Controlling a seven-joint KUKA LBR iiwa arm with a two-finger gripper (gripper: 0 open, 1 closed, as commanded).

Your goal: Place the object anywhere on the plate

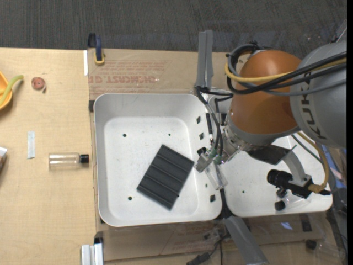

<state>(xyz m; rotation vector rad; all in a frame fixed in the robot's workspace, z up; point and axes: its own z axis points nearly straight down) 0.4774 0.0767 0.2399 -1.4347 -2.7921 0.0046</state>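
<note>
Tool (208,163): sat at the divide between two bins, finger spread not discernible, nothing visibly held. Dark ribbed plate (166,176): flat in left bin (110,148), just left of tool. Object: not identifiable. Advised: confirm a grip, then lower squarely over plate.

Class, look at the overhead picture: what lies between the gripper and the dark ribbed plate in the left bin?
Nothing: in the camera view only bare white bin floor separates the gripper from the dark ribbed plate.
</note>
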